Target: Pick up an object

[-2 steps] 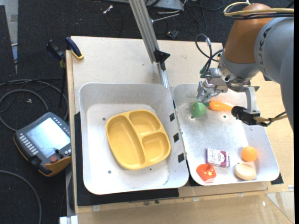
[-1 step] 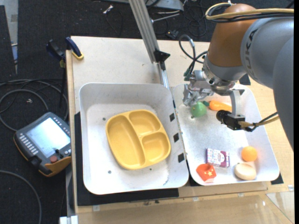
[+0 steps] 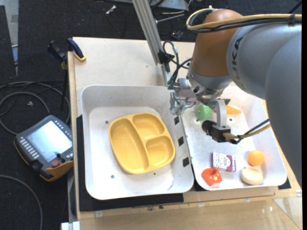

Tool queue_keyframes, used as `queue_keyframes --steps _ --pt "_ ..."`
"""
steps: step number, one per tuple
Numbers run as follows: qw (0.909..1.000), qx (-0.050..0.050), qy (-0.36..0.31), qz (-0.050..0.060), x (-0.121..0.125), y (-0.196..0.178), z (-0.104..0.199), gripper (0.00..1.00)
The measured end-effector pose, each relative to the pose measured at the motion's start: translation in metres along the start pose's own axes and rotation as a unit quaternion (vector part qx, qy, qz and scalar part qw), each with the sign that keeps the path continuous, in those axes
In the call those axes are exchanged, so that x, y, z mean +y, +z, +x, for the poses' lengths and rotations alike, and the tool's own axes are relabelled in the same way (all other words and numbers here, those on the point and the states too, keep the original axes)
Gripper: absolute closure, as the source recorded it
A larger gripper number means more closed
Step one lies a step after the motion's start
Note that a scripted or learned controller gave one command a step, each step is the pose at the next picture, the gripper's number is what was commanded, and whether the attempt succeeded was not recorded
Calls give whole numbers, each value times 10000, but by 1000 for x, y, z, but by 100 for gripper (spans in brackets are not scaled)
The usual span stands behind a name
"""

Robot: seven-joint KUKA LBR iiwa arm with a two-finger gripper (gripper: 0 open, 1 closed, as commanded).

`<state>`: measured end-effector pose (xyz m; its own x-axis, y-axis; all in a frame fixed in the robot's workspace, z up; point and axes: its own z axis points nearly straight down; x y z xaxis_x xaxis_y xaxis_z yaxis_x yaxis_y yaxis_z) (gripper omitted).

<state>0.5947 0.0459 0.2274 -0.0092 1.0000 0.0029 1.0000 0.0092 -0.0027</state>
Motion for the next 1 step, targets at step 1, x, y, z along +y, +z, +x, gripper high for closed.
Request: queue_keyframes --steps 1 --pt "10000 -4 2 -11 -3 2 51 100"
